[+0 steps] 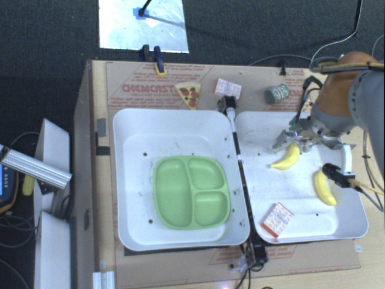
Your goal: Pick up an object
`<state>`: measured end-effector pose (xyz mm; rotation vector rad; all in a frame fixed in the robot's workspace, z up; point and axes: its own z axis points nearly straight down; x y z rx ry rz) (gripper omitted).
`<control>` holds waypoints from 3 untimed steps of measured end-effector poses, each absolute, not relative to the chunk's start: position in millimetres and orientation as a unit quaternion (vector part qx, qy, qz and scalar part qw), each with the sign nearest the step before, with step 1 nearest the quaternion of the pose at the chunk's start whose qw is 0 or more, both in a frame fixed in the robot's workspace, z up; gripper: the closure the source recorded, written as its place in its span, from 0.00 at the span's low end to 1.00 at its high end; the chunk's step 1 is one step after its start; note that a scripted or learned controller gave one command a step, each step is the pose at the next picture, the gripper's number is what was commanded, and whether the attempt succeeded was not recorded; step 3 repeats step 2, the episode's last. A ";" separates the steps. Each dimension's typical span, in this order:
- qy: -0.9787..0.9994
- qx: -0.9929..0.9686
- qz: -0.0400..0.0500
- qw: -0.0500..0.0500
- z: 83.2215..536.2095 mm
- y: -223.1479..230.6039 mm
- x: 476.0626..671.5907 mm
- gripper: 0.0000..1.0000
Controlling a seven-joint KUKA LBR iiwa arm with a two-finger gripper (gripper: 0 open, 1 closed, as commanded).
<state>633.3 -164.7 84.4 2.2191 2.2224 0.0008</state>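
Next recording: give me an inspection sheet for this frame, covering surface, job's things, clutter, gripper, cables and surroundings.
Surface: two white bins, left bin and right bin, on a cardboard-covered bench.
Job's things: two bananas and a small red-and-white box in the right bin; green divided plate in the left bin.
Clutter: pizza slice toy, small packet, can behind the bins.
Gripper: gripper above the upper banana; grasp unclear.
Cables: cables trail behind the arm.
Surroundings: dark carpet, shiny sheet.
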 end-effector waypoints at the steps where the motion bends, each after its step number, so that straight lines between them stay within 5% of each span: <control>1: 0.708 0.706 0.001 0.002 95.9 -165.0 634.6 1.00; 2: 0.709 0.705 0.002 0.002 168.1 -112.9 662.2 1.00; 3: 0.709 0.705 0.002 0.002 168.1 -112.9 662.2 1.00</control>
